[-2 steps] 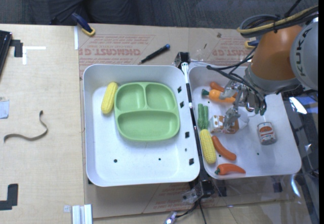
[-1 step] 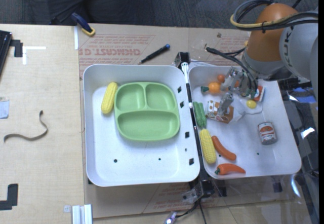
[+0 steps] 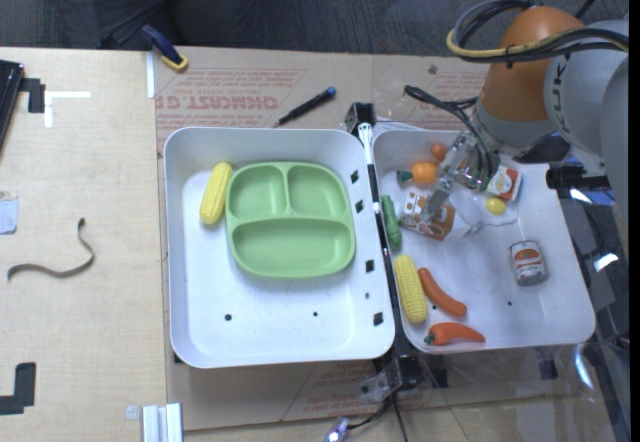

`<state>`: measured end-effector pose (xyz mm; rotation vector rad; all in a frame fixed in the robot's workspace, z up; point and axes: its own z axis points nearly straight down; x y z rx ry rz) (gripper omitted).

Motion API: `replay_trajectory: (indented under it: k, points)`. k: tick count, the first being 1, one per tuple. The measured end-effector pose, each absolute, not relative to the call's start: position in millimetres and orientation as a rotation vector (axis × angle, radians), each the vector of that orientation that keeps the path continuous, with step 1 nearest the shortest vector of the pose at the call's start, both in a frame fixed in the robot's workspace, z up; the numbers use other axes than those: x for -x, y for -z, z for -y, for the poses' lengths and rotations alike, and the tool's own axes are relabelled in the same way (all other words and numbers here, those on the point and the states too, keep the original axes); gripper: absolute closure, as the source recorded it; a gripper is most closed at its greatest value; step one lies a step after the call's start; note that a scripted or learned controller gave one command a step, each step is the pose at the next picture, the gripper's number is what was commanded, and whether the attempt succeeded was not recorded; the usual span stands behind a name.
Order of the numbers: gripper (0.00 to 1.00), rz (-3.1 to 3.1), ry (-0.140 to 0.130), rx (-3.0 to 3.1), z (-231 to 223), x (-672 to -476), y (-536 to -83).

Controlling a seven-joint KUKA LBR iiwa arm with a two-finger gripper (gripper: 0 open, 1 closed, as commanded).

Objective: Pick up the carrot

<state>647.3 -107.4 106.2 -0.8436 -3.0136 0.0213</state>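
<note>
The carrot [image 3: 458,334], orange with a small green stub at its left end, lies along the front wall of the right bin [image 3: 560,315]. A second orange-red elongated piece [image 3: 443,293] lies just behind it, beside a yellow corn cob [image 3: 409,288]. My gripper [image 3: 440,200] hangs over the back middle of the right bin, directly above a brown carton [image 3: 430,222]. It is well behind the carrot and apart from it. Nothing can be seen held in it.
In the right bin, an orange fruit [image 3: 425,171], a yellow lemon [image 3: 496,206], a red-white packet [image 3: 506,182], a can [image 3: 528,262] and a green vegetable [image 3: 390,222] crowd around the gripper. In the left bin [image 3: 190,310] lie a green divided plate [image 3: 290,217] and a corn cob [image 3: 215,192].
</note>
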Motion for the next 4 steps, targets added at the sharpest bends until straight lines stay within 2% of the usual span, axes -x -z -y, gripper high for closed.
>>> replay_trajectory:
  k: [1, 2, 3, 4]
  points:
    - [0.0, 2.929, -0.009, 1.166, 102, -651.5, -109]
    - [0.0, 2.477, 0.021, 1.976, 109, -663.5, -108]
    - [1.0, 2.49, 0.025, 1.974, 108, -666.1, -119]
    - [0.0, 2.489, 0.025, 1.974, 108, -666.0, -119]
